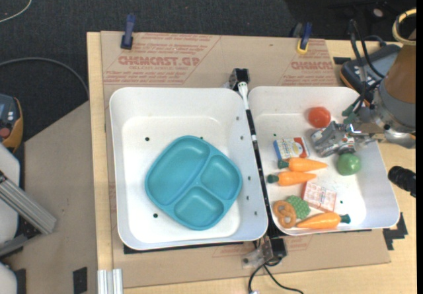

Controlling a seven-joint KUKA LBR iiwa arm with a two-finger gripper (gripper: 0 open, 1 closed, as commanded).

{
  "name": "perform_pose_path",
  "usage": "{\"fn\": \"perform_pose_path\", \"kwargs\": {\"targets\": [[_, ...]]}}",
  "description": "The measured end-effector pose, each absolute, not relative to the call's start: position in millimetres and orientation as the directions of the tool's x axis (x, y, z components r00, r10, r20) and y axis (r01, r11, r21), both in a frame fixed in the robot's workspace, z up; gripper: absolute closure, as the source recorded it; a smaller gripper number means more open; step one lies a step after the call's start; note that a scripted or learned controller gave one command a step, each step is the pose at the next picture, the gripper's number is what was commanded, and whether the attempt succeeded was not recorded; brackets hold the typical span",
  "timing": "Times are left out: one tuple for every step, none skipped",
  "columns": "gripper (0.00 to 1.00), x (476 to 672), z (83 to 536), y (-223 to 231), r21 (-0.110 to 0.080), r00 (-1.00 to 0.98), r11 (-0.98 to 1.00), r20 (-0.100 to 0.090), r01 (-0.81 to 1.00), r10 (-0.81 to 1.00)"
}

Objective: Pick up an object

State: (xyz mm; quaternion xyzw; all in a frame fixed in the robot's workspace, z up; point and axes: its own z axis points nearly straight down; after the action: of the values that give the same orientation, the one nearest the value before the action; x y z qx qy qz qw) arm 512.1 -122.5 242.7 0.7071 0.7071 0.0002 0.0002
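Lighting's pretty even and bright overhead, nothing harsh. The two white bins (132, 154) come out almost blown out, with only soft grey shading along their inner walls. The teal tray (193, 182) drops a faint shadow, so the light's diffuse. Dark floor (53, 15) soaks everything up. Overall a bit soft and low-res, small print on the packets is unreadable, and the arm (403, 88) looks slightly smeared.
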Motion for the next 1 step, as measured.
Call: {"fn": "perform_pose_path", "kwargs": {"targets": [[0.0, 482.7, 181.1, -37.2, -0.01, -0.008, 0.008, 0.006, 1.0, 1.0]]}}
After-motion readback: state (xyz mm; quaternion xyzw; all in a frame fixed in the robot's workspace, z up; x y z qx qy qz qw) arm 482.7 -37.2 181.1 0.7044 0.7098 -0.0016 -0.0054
